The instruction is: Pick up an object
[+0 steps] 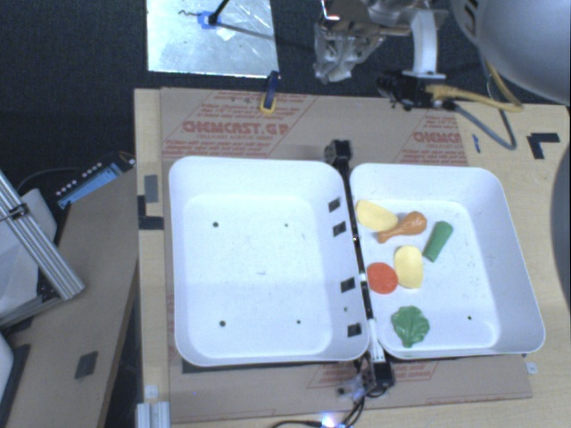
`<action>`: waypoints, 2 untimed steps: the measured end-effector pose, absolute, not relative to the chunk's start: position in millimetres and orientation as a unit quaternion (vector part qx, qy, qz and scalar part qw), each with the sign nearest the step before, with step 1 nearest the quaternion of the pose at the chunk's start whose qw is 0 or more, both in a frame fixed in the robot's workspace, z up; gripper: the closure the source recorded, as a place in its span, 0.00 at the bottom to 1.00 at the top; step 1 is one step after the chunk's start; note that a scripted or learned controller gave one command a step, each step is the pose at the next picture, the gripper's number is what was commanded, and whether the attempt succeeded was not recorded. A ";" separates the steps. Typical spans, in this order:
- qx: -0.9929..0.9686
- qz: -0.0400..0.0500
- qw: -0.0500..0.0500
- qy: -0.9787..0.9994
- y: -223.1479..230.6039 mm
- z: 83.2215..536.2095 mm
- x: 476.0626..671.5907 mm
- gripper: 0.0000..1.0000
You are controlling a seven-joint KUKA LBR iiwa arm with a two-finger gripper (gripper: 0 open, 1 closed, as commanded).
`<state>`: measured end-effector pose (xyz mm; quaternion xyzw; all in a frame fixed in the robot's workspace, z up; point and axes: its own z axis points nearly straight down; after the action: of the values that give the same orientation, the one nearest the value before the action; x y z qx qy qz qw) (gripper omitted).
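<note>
Pick not begun: hand (335,59) above bench's far edge, grip state unclear, nothing visibly held. Toy drumstick (403,226), green leaf (410,325) among items in right bin (513,239). Descent, grasp, lift remain.

Six small toy foods lie in the right white bin (500,239): a yellow oval piece (376,215), an orange-brown drumstick (403,226) touching it, a green cylinder (437,241), a pale yellow piece (409,267), a red-orange disc (383,278) and a leafy green piece (410,325).
</note>
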<state>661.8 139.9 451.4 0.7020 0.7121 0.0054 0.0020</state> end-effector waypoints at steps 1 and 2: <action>0.703 0.002 -0.001 0.711 182.7 454.8 598.8 1.00; 0.703 0.001 -0.001 0.711 238.6 449.1 561.2 1.00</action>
<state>561.2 238.6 449.1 0.7031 0.7111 0.0007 -0.0010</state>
